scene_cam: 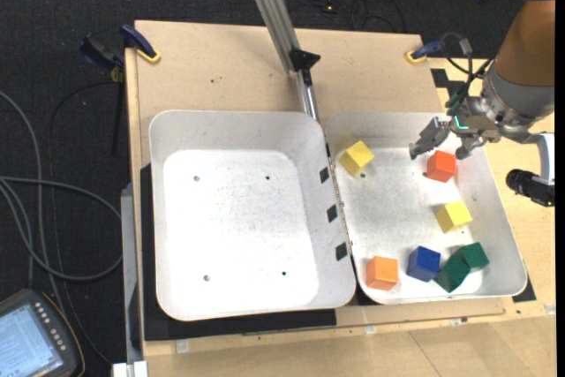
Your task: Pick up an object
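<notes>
The end effector [450,139] hovers with fingers spread and released above the right bin's [503,225] upper part; the red-orange cube [440,165] lies just below it, between the fingertips, ungrasped.

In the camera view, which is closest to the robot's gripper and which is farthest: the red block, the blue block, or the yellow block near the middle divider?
Measured from the gripper over the right bin:
1. Red block, just below the gripper, in the bin's upper right.
2. Yellow block near the divider, off to the gripper's left in the picture.
3. Blue block, down by the bin's near edge.
</notes>
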Controlling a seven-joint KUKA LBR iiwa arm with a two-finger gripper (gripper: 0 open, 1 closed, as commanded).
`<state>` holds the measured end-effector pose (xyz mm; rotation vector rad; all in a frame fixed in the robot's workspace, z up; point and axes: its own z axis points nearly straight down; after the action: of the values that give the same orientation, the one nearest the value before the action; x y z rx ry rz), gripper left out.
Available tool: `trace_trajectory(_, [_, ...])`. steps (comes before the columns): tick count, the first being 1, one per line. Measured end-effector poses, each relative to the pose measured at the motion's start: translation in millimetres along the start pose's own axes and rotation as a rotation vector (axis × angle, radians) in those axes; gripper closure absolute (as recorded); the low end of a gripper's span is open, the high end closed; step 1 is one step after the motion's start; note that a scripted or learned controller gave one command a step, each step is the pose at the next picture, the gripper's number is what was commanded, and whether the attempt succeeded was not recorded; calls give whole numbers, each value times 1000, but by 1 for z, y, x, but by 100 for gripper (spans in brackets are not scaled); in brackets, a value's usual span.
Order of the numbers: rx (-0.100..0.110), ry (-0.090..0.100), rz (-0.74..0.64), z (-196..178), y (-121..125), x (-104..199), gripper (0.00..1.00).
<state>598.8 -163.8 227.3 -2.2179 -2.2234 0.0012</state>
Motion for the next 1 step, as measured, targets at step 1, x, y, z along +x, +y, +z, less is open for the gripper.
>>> trace_trajectory(1, [3,0,-2,46,6,6,0])
